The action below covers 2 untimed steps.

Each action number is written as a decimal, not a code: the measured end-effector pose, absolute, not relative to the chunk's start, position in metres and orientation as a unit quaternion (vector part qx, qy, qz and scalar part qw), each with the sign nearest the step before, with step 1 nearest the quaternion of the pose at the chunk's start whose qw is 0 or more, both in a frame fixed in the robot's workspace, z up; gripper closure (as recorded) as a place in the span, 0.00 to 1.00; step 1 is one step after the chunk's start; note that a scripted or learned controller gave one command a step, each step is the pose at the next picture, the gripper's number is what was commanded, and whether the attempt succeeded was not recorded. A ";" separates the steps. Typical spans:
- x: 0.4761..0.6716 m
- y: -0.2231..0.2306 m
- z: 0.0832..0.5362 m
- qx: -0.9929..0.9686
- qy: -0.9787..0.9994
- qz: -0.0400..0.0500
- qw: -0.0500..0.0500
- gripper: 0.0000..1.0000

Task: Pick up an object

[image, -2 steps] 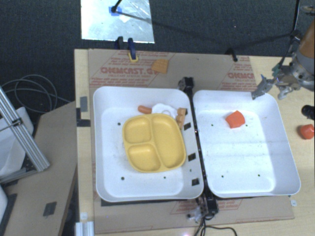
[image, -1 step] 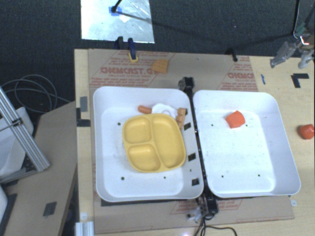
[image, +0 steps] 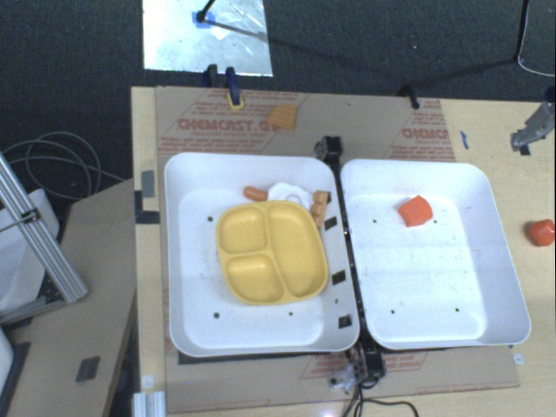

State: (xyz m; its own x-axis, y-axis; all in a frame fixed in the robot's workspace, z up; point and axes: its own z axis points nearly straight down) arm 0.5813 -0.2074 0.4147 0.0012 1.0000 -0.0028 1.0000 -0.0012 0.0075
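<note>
In the right white shallow bin (image: 486,320), near its far-left corner, an orange blocky object (image: 416,210) lies tilted, long axis roughly left-right. At the right edge, the grey gripper (image: 532,135) sits well apart from it.

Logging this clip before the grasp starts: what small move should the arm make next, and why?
Probably swing the gripper leftward over the right white bin toward the orange block. The gripper sits at the right edge, outside the bins, and that block lies alone on open floor.
</note>
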 end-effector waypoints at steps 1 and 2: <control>0.523 -0.196 0.418 0.707 0.707 0.001 0.001 0.00; 0.526 -0.197 0.418 0.707 0.707 0.001 0.002 0.00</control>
State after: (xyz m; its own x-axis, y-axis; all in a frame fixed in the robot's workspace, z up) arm 0.5257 -0.1966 0.4176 -0.0010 1.0000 -0.0017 1.0000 0.0010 0.0037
